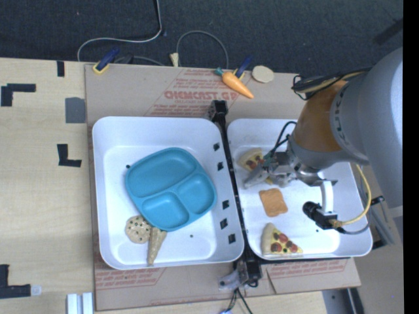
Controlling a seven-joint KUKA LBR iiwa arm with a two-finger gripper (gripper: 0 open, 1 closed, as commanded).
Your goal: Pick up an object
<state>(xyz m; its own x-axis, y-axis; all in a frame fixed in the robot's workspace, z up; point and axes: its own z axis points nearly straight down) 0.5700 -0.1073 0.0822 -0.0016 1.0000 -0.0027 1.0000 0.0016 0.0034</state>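
A dark carpeted floor is seen along the top, and below it a pale wooden bench [39, 195] on which a sheet of printed cardboard [190, 93] is laid. On the cardboard two shallow white bins are set side by side.

In the left bin [105, 175] a blue divided plate [171, 187] is placed near the middle. At its lower left edge a chocolate-chip cookie [137, 229] is found, and just beside the cookie an ice-cream cone [154, 243] is laid with its tip pointing down towards the bin's near wall.

Behind the bins, on the cardboard, a toy carrot [237, 84] is seen, with a small round beige disc [263, 74] just to its right.

In the right bin [350, 244] a pizza slice [251, 159] is placed near the upper left, a brown cracker-like square [273, 201] near the middle, and a second pizza slice [279, 241] near the front wall. The gripper [260, 174] is lowered between the first pizza slice and the brown square, close above the bin floor; nothing can be made out between its fingers, and how far they are parted cannot be told. The grey arm [380, 110] with its orange band [317, 120] is extended in from the right.
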